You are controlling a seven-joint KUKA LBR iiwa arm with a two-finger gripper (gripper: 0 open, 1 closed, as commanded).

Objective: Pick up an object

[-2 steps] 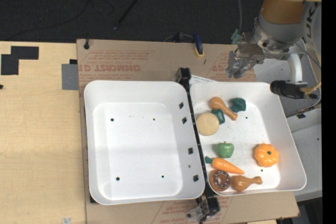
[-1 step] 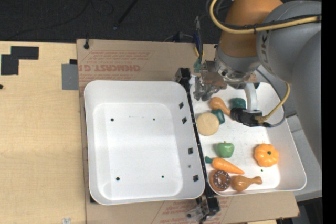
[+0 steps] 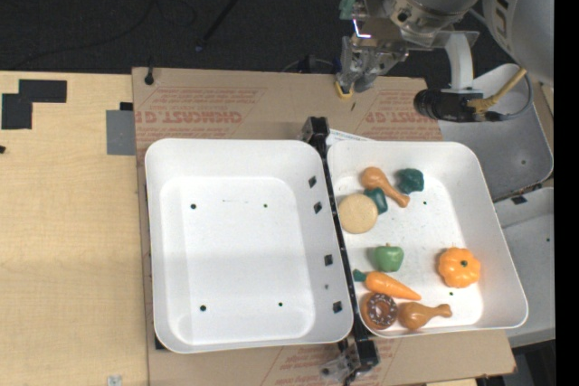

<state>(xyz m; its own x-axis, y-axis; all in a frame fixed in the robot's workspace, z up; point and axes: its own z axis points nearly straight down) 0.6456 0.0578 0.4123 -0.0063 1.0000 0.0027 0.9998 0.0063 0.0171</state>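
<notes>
The gripper hung above the cardboard sheet behind both bins; its opening could not be told, and nothing showed between its tips. The right bin lay below the gripper, toward the camera, and held all the objects. Nearest the gripper were a drumstick and a dark teal piece, with a round tan biscuit just beside them. Further off sat a green apple and an orange pumpkin, apart from each other. Furthest from the gripper, at the bin's near edge, lay a carrot, a chocolate doughnut and a second drumstick, close together. The left bin sat below and left of the gripper.
</notes>
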